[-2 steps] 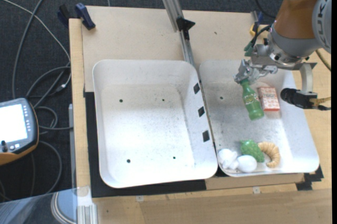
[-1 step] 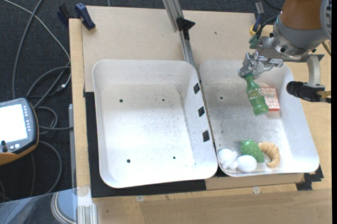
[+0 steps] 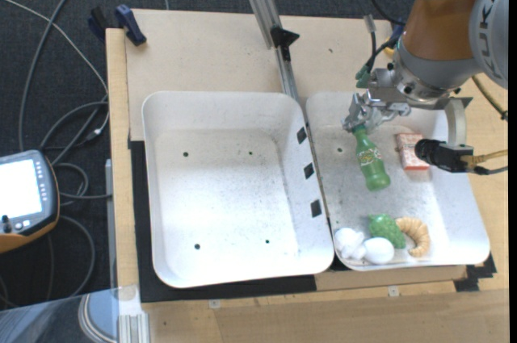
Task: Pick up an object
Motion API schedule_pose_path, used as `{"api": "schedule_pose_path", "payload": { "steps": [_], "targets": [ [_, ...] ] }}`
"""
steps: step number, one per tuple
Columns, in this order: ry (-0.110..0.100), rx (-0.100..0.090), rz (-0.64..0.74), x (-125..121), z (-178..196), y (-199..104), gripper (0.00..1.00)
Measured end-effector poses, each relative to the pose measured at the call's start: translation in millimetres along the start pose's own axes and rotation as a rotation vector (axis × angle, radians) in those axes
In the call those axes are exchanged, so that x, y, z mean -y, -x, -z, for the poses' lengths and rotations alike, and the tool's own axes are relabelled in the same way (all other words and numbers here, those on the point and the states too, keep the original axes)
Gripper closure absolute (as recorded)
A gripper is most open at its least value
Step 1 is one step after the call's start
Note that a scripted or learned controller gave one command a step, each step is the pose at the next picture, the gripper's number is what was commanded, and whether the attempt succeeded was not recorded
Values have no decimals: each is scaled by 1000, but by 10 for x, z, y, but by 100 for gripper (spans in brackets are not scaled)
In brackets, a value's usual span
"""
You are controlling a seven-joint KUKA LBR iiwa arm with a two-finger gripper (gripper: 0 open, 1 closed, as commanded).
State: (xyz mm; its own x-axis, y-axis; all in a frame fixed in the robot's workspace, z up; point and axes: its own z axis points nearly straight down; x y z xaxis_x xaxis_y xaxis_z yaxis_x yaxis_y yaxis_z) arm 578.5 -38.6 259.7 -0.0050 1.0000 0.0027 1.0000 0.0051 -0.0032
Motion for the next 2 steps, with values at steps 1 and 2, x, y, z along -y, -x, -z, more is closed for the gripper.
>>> {"api": "schedule_pose_path", "payload": {
  "steps": [1, 2],
  "targets": [
    [-2, -1, 2, 146, -157, -561, 100],
    [1, -1, 3, 234, -108, -1119, 100]
  ]
}}
